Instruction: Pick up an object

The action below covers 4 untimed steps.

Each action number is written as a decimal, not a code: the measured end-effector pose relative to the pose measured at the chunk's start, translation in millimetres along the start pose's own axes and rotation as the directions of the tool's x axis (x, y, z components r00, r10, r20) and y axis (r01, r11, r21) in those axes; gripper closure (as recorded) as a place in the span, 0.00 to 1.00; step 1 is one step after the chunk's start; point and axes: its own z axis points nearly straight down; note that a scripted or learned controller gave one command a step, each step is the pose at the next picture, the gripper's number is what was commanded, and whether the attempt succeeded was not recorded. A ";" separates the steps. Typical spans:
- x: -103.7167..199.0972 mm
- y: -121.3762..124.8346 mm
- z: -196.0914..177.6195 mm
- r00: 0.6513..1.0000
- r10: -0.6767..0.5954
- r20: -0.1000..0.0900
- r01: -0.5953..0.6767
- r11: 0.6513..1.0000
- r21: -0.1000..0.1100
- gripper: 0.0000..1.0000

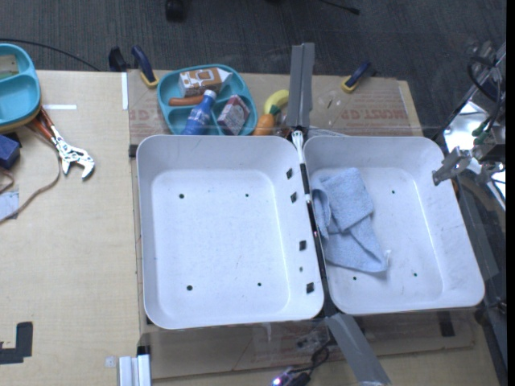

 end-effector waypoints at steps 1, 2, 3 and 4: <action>76.1 14.0 133.3 1.000 -0.030 -0.001 0.030 1.000 0.001 0.00; 92.0 -28.9 181.2 1.000 -0.013 -0.001 0.013 1.000 0.001 0.00; 23.2 -36.1 144.0 1.000 -0.010 0.001 0.010 1.000 -0.003 0.00; 51.2 -76.6 29.9 0.986 0.169 0.001 -0.169 0.986 -0.002 0.00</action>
